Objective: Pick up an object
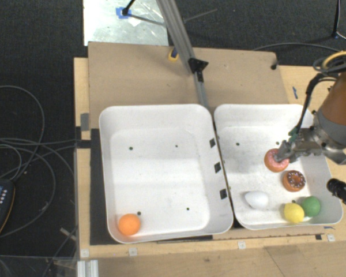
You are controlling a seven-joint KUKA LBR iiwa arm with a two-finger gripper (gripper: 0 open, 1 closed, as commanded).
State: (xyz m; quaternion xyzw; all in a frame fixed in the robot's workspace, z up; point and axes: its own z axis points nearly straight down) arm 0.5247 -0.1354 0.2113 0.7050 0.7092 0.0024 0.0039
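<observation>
Tan bench (236,68) with two white bins (155,172) (259,126) side by side.

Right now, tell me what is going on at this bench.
A grey arm with an orange band reaches in from the right, its gripper down at a pink donut in the right bin. Whether it has a grip cannot be told. Nearby in that bin lie a chocolate donut, a white egg-like object, a yellow object and a green ball. The left bin holds an orange ball near its front left corner.
</observation>
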